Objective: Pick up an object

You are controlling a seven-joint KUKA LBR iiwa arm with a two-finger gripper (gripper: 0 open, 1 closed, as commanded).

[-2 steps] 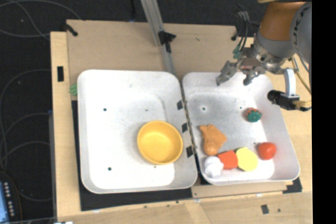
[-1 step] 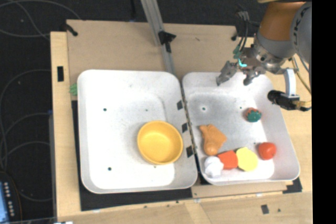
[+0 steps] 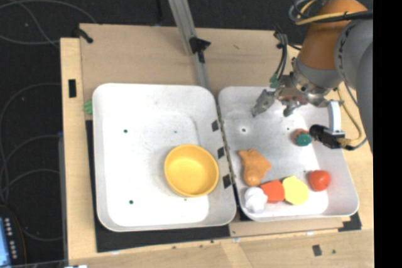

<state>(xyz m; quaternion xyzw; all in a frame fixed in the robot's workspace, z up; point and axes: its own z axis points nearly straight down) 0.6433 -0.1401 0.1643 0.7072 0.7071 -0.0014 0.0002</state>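
- Two fingers of the gripper point(image 3: 274, 104) stand wide apart, holding nothing, above the far part of the right bin point(image 3: 242, 111).
- Step is the approach; the toys, such as the tan piece point(image 3: 254, 166), lie nearer, so the next move calls for going near and down.

My arm point(image 3: 326, 41) reaches in from the right, orange band above the wrist, bent downward. My fingers point(image 3: 274, 103) hang spread apart, pointing down and to the left, with nothing between them.
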